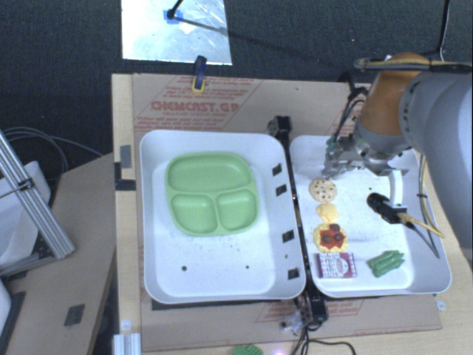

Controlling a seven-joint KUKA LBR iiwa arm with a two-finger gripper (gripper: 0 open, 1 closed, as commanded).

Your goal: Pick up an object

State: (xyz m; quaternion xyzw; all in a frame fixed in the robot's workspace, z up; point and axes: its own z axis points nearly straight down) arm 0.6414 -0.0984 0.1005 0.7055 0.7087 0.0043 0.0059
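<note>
Hovering over right bin (pixel 436 272), pincer (pixel 330 163) just above cookie (pixel 323 190); grip state unclear. Cookie round, no long axis.

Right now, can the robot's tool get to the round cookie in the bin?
Probably yes. The tool hangs just above and to the right of the cookie in the right bin, and nothing lies on top of it. The yellow toy sits just below it, so the grab might bump that.
</note>
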